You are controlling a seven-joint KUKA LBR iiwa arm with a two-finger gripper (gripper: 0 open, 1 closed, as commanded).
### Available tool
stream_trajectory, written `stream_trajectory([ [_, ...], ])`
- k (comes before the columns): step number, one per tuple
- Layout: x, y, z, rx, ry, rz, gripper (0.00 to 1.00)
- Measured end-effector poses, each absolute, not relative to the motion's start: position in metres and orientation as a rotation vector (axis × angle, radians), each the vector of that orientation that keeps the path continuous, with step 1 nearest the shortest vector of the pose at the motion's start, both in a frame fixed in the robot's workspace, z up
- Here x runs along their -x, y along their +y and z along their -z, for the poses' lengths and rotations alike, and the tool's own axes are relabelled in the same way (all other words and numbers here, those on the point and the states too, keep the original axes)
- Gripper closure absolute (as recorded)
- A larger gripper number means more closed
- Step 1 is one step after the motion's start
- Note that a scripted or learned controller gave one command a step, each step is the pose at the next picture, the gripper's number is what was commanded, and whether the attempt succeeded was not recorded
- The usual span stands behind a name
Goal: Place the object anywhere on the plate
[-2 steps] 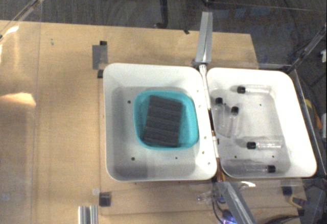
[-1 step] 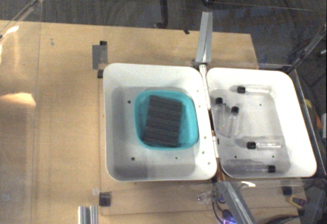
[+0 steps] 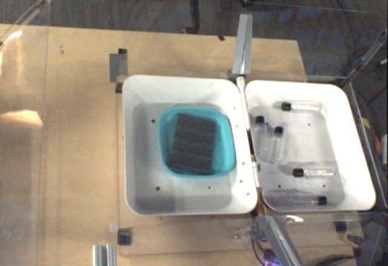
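Two white bins sit side by side on a wooden worktop (image 3: pixel 73 156). In the left bin (image 3: pixel 139 192), centre frame, a dark ribbed block (image 3: pixel 193 143) lies flat on a teal plate (image 3: pixel 225 137), so placement looks finished. The right bin (image 3: pixel 339 137) holds clear tubes (image 3: pixel 300 105) with black caps. The end effector's state cannot be told.

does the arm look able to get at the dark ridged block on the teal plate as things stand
Probably yes. The dark ridged block lies flat on the teal plate in the left bin, with nothing over it or beside it. The clear tubes lie apart in the right bin, off that path.
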State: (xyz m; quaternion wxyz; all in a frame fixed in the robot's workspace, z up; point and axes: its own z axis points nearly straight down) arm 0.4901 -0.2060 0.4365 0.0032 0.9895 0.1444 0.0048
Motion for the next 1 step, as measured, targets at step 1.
stream_trajectory([
  [1,-0.5379,-0.1985,-0.38,-3.123,0.328,-0.006,0.0],
])
